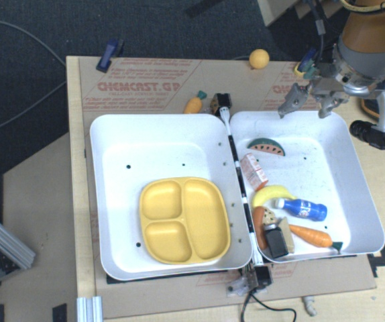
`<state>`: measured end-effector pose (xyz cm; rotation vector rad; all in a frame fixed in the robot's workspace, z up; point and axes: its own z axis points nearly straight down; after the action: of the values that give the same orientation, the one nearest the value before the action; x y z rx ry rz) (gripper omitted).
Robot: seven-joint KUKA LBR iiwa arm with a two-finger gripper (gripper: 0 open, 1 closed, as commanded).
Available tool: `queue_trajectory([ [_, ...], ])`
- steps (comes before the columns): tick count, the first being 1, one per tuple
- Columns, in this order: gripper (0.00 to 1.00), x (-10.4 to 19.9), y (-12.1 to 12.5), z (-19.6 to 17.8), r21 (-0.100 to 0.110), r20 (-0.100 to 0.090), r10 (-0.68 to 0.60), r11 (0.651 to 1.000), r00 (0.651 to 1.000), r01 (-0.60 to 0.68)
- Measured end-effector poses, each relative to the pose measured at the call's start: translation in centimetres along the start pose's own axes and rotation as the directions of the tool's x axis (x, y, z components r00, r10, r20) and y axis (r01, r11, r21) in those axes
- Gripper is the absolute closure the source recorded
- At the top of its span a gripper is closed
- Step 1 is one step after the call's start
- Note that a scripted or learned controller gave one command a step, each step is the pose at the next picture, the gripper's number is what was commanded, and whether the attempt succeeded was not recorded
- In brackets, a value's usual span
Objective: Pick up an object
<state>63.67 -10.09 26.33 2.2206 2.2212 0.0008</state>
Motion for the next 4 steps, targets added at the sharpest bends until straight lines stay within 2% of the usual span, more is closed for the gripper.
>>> queue_trajectory([
  [1, 0.0, -0.7, 1.3, 8.5, 0.005, -0.001, 0.001, 1.0, 1.0, -0.001],
  [2, 0.0, -0.3, 1.2, 15.2, 0.005, -0.001, 0.0, 1.0, 1.0, 0.0],
  [3, 0.0, 0.9, 3.0, 17.9, 0.0, 0.0, -0.001, 1.0, 1.0, 0.001],
  [4, 1.0, 0.9, 3.1, 16.8, -0.004, 0.001, -0.001, 1.0, 1.0, 0.001],
])
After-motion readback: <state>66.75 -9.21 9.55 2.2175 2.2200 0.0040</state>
